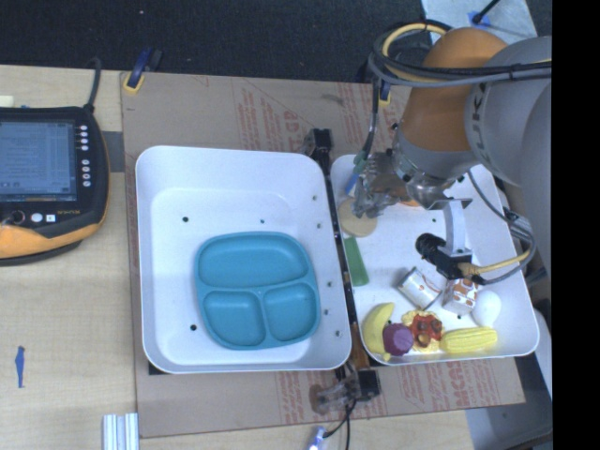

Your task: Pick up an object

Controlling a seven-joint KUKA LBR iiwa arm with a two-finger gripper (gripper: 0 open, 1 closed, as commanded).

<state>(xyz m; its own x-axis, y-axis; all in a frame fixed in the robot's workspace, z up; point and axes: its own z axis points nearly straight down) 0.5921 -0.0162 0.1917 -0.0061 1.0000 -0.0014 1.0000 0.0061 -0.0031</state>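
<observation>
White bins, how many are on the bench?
2. The left bin holds a blue divided plate. The right bin sits beside it, holding toy food such as a banana and corn; the arm hides part of it.

Two white bins sit side by side on the bench; the left bin (164, 181) holds a blue divided tray (255, 289), while the right bin (520, 336) carries a clutter along its near edge: a banana (374, 326), a purple piece (397, 338), a corn cob (469, 341) and a white egg-like object (487, 307). The grey arm (506, 101) reaches in from the right over the right bin's far left corner, its gripper (366, 200) just above a tan disc (356, 223); a green strip (354, 259) lies near the bins' shared edge; a teach pendant (47, 181) rests at far left.
</observation>
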